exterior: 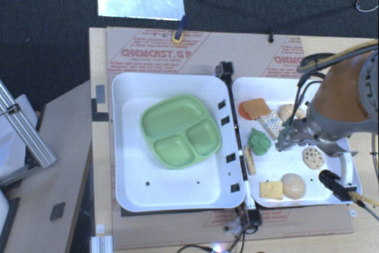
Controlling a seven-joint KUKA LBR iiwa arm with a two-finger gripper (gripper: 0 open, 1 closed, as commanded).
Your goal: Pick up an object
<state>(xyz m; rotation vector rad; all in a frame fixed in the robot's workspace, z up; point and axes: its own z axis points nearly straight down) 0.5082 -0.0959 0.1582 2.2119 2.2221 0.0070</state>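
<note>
Near front rim: cheese wedge [271,189], bread roll [293,185]. Gripper [284,140] low beside broccoli [259,141], finger state unclear. Approach step; next needed: closing on broccoli.

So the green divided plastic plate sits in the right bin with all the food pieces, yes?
Not quite. The camera view shows the green divided plastic plate alone in the left white bin; the food pieces, such as the green broccoli-shaped piece, lie in the right white bin.
</note>
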